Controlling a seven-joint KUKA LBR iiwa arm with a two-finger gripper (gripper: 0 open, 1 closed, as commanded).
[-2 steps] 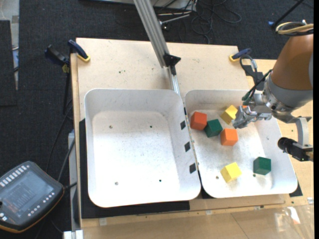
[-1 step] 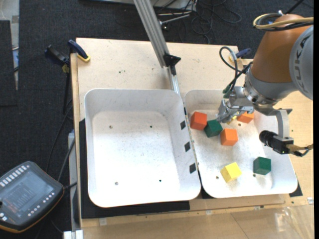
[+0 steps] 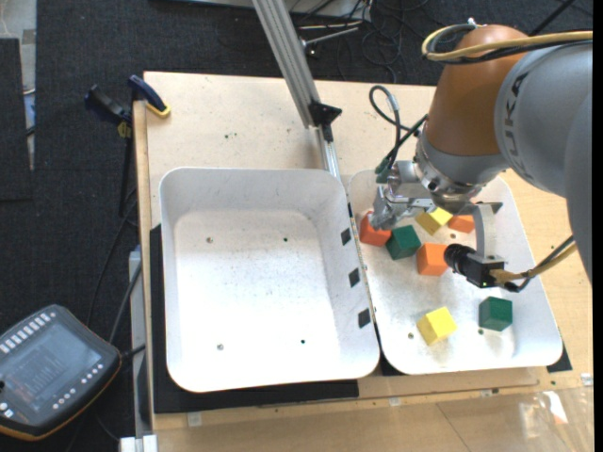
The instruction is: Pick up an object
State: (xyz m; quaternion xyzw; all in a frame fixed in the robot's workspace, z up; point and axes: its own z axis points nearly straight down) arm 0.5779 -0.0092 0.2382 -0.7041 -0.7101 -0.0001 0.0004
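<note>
My gripper (image 3: pixel 382 217) hangs low over the upper left part of the right bin (image 3: pixel 528 347). Right below its tip lies a red block (image 3: pixel 374 236), partly covered by it. A green block (image 3: pixel 403 243) touches the red one on the right, and an orange block (image 3: pixel 431 259) lies beside that. Under the wrist a yellow block (image 3: pixel 434 220) and another orange block (image 3: pixel 461 222) peek out. Nearer the front lie a second yellow block (image 3: pixel 437 325) and a second green block (image 3: pixel 496 314).
The left bin (image 3: pixel 188 252) stands beside the right one, their walls meeting near the gripper. A slanted metal rail (image 3: pixel 287 45) runs from the back down to the bins' shared edge. A pendant (image 3: pixel 47 370) sits off the bench at front left.
</note>
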